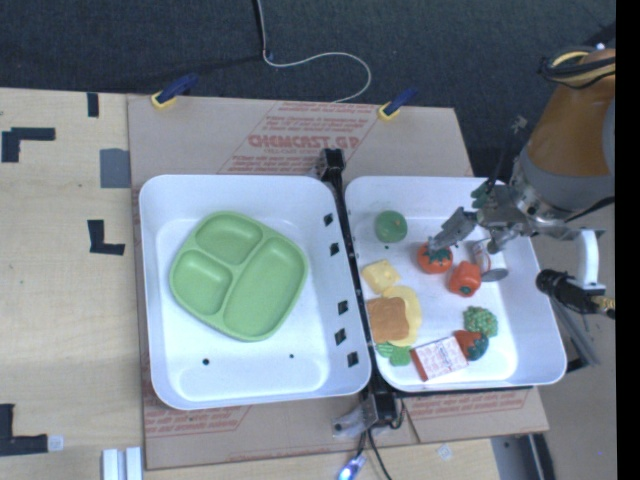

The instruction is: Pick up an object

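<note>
My gripper (464,256) hangs over the right bin (530,368), near its right side, with its fingers spread open. One fingertip (440,243) is right above a small red tomato (432,261). The other fingertip (492,265) is beside a red-orange fruit (463,280). That fruit lies just below the gap between the fingers, and nothing is held. A green ball (390,226) rests further left in the same bin.
The right bin also holds a yellow piece (380,275), a bread bun (388,318), a green broccoli (480,320), a strawberry (468,344) and a red and white packet (438,359). A green divided plate (238,274) lies in the left bin (160,368).
</note>
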{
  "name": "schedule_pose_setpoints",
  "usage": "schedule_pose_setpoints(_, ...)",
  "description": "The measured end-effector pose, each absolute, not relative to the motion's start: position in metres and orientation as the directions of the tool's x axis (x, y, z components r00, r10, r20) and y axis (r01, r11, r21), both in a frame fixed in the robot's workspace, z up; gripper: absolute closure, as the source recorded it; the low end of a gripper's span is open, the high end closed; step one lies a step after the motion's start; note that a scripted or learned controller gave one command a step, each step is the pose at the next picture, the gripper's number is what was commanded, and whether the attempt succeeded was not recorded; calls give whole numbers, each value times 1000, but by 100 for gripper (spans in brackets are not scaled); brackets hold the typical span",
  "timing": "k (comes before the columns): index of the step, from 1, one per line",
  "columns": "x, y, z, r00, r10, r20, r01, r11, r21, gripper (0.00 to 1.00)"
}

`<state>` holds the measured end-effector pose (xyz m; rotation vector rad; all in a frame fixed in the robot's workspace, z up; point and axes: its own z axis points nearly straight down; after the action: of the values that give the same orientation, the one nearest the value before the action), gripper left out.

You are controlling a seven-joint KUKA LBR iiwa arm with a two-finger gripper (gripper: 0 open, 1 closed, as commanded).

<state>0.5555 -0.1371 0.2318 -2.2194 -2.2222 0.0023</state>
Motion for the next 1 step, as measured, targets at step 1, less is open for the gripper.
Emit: schedule_pose_setpoints(1,495,-97,191,-2,1000,4,1000,2,-11,0)
